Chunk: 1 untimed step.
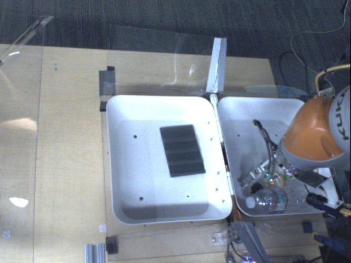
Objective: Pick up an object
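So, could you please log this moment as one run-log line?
gripper: low in right bin | clear bottle: lying beside it | left bin: dark ridged pad

A robotics lab or test cell. A pale wooden bench (60,147) stands on dark grey carpet (137,4) and carries two shallow white bins (118,163) side by side, with clear plastic guard panels (164,53) along the far edge. At the right, a grey and orange robot arm (312,130) reaches in, with loose cables (307,43) trailing behind it.
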Each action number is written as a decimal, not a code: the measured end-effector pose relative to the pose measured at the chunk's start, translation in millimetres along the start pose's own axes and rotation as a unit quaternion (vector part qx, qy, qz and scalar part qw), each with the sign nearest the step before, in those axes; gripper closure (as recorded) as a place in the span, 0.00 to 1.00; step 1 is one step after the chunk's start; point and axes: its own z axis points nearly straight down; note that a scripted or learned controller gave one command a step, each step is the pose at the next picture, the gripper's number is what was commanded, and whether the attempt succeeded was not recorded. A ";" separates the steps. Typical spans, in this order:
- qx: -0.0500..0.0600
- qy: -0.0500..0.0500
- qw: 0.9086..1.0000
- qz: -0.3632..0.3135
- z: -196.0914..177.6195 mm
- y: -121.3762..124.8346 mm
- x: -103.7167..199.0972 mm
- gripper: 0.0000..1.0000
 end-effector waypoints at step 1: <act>-0.004 -0.002 1.000 0.000 -12.1 4.0 -1.2 1.00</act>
